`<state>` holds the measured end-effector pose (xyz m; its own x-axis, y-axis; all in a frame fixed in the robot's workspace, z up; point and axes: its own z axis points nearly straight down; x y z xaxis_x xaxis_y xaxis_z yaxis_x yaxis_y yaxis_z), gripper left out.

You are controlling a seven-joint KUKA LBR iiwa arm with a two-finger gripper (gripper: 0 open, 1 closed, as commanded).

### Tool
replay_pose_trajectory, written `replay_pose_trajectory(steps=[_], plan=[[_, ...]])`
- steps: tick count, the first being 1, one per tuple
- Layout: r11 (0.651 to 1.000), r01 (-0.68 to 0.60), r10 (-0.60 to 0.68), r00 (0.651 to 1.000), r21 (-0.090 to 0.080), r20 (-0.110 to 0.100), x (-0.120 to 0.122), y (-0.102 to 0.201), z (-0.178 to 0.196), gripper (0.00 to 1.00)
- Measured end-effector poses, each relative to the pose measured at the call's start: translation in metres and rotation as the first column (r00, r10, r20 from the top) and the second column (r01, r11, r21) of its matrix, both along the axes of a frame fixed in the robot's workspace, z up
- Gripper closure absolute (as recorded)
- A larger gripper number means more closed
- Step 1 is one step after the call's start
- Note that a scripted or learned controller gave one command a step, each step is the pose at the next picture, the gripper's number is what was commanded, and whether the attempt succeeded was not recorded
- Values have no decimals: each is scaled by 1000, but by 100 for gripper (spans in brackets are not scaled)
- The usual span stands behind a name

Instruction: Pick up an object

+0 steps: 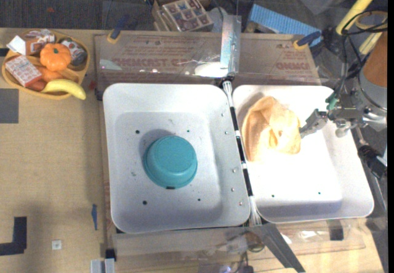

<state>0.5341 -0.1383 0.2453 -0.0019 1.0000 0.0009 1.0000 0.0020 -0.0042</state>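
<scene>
Our hand (309,124) hangs over the right white bin (345,204), just beside the crumpled pale-orange cloth (271,130) at that bin's left; grip state we cannot tell. We judge this the approach step: next, descend onto the cloth and close. Teal round plastic bowl (171,161) sits upside down in the left white bin (123,204).

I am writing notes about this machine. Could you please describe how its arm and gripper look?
The gripper has slim grey metal fingers on a small silver-grey body with a green spot on it. Behind it, the arm is bulkier, with an orange-brown part at the picture's right edge. Dark cables loop above it.
</scene>
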Motion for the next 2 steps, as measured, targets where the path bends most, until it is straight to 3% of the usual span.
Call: replay_pose_trajectory(steps=[1, 2], plan=[[1000, 1, -1, 1000, -1, 1, 44, 7, -55, 0], [996, -90, 90, 996, 0, 2, 64, 11, -145, 0]])
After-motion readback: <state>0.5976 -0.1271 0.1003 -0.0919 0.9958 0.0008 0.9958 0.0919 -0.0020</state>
